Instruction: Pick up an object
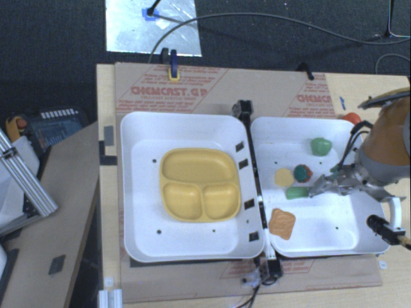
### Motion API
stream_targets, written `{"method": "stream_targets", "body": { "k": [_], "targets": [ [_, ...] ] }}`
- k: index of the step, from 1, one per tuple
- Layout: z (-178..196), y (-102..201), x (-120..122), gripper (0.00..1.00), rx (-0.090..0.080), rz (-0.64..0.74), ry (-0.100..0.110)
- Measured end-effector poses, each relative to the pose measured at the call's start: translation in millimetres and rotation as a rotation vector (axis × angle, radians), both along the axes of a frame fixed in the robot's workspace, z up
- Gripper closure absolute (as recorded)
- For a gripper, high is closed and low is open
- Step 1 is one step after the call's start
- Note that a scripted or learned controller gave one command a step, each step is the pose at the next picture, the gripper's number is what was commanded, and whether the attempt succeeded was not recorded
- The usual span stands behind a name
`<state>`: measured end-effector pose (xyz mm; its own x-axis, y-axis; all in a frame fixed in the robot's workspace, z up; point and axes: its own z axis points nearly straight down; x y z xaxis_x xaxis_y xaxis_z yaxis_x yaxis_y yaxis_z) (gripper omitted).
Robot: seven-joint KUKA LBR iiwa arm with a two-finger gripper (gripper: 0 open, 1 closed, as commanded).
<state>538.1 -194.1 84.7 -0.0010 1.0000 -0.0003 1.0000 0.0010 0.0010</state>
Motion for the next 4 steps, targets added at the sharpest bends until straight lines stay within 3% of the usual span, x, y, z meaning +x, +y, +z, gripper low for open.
{"method": "stream_targets", "body": {
  "k": [1, 3, 4],
  "targets": [
    [13, 0, 2, 1.0, -0.002, 0.001, -0.006],
    [132, 7, 11, 1.0, -0.002, 0.005, -0.007],
    [160, 6, 12, 1.0, -0.001, 0.004, -0.004]
  ]
}}
